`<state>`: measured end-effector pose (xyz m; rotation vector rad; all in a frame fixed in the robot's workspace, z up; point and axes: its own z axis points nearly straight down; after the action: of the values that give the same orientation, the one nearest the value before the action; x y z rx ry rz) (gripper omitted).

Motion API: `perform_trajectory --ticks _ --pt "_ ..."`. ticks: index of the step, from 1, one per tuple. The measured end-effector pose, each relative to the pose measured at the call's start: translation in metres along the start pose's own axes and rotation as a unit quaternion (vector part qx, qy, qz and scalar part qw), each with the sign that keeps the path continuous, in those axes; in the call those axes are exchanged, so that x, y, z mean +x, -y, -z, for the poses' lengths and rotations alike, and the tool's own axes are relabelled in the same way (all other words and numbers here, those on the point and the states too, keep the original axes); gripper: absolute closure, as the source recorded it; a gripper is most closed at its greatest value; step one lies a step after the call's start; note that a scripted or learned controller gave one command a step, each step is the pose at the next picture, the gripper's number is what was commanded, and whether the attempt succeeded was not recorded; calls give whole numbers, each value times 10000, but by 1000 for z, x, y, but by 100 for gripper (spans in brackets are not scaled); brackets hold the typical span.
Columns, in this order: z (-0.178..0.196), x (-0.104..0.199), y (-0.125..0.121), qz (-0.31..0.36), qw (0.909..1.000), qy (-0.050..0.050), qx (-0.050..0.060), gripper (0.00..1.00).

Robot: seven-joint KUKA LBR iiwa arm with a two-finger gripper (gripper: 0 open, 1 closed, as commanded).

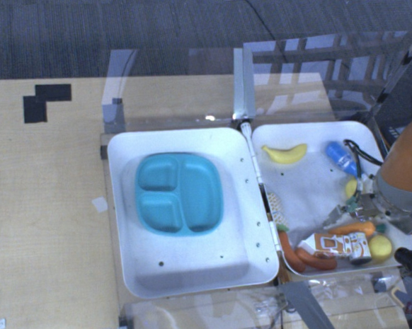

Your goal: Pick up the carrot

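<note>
Reaching in from the right, the arm (409,169) hangs low over the right bin (304,188), its orange band at the frame's edge. The claw (358,208) sits just above the carrot (354,229), which lies along the bin's near side, orange and pointing roughly left to right. Whether the claw is wide or narrow cannot be told from this angle, and nothing is plainly caught in it. Just beside the carrot, toward the near wall, lies a white and orange carton (340,245), with a lemon (380,248) at its right end and a red sausage (305,257) curled at its left. Farther back in the same bin rest a banana (285,153) and a blue bottle (341,158). The left bin (193,268) holds a blue divided plate (178,193). Both bins stand on the tan bench (46,208).
</note>
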<state>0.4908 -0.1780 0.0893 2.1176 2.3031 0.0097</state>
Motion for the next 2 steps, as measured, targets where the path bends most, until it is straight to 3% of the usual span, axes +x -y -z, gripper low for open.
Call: perform_trajectory --ticks 1,2 --pt "0 -8 -1 1224 9925 -7 -11 0" --pt "3 10 -6 2760 9611 56 -68 0"
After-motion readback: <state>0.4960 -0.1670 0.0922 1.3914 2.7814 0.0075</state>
